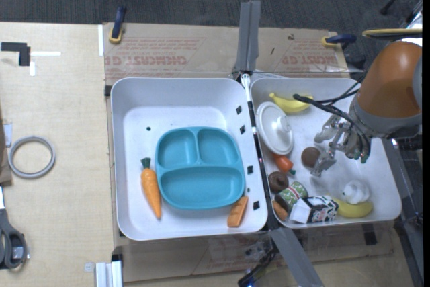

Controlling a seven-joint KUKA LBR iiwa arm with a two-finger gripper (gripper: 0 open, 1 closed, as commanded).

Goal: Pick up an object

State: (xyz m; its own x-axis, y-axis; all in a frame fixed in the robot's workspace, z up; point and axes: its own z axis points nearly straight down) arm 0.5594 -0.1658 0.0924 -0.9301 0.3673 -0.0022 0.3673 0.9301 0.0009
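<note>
My gripper (324, 148) hangs low over the middle of the right bin (384, 165), reaching in from the right under the orange band. Its two fingers stand open, with nothing between them. A small brown ball (309, 156) lies just left of the lower fingertip, touching or nearly touching it. Close by are a white bowl (275, 130), a small red-orange piece (285, 162), a dark brown round piece (278, 181), a green can (293, 194), a black-and-white carton (314, 210), a white object (355, 191) and two bananas (292, 103) (354, 210).
The left bin (124, 144) holds a blue divided plate (199, 168), a carrot (152, 190) and an orange piece (238, 212). A grey divider (248, 37) runs between the bins at the back. A grey ring (30, 156) lies on the bench at the left.
</note>
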